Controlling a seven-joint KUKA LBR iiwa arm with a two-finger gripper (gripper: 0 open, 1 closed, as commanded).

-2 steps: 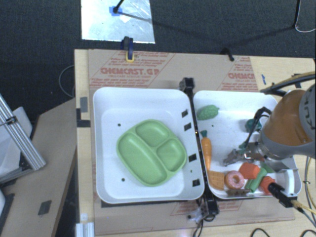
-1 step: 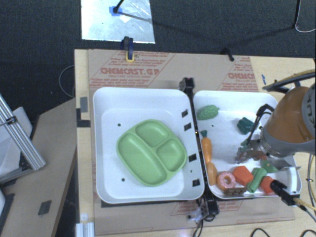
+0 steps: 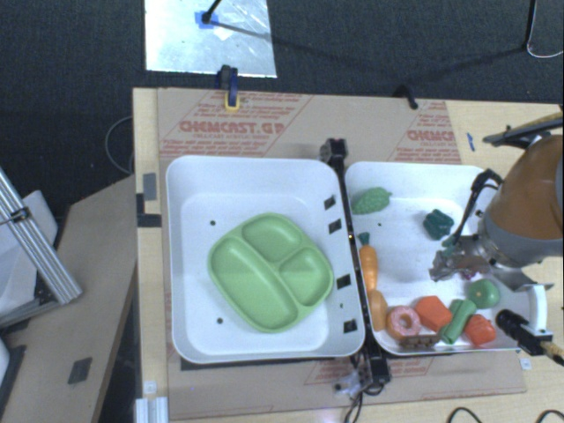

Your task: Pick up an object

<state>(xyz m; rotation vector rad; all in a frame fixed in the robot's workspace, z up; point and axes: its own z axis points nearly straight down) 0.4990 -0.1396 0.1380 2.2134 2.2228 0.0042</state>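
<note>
Pink donut [image 3: 404, 322] by right bin's [image 3: 401, 176] front rim, pincer [image 3: 448, 265] beyond over bare floor, finger state unclear.

Left bin [image 3: 189, 263]: white, shallow, holds a green divided plate [image 3: 269, 272].
Board [image 3: 264, 126]: brown cardboard with red lettering, under both bins.
Clamp [image 3: 229, 86]: blue and yellow, at board's far edge.
Foil sheet [image 3: 210, 25]: silvery, on dark floor beyond the bench, blue tape on it.
Metal frame [image 3: 31, 245]: at left edge.
</note>
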